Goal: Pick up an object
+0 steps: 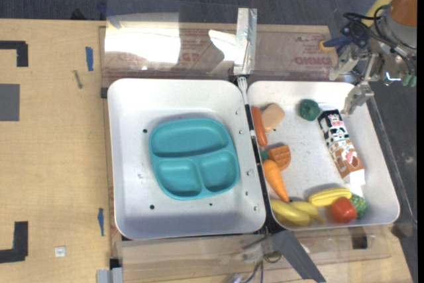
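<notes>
gripper (358, 86): at 2 o'clock over right bin (381, 162), grip state unclear, nothing seen held
milk carton (340, 142): lying untouched
progress: pick not yet made

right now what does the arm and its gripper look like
The arm has an orange band over grey metal, with a yellow part behind. Dark cables loop beside its wrist, next to a small blue piece. The gripper is pale silver-grey metal with slim fingers.
</notes>
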Controlling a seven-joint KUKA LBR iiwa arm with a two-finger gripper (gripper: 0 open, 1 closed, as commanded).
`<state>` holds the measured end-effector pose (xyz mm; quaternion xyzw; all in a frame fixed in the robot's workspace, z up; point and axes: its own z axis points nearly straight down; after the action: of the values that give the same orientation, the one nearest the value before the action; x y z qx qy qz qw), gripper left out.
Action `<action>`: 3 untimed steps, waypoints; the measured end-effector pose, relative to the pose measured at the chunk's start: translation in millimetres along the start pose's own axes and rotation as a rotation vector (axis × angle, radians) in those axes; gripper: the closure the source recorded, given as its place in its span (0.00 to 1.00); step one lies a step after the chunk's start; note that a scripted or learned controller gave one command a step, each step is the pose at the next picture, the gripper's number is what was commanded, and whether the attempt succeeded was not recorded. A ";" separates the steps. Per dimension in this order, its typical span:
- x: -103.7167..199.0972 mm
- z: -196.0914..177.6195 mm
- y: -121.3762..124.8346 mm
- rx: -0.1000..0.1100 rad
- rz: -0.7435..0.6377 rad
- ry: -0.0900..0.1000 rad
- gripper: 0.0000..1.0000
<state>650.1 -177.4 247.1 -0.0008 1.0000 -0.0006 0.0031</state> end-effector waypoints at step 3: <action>-6.5 160.5 -33.2 -0.002 -0.319 -0.004 0.00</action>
<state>657.6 -210.7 86.6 -0.1595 0.9872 0.0001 0.0050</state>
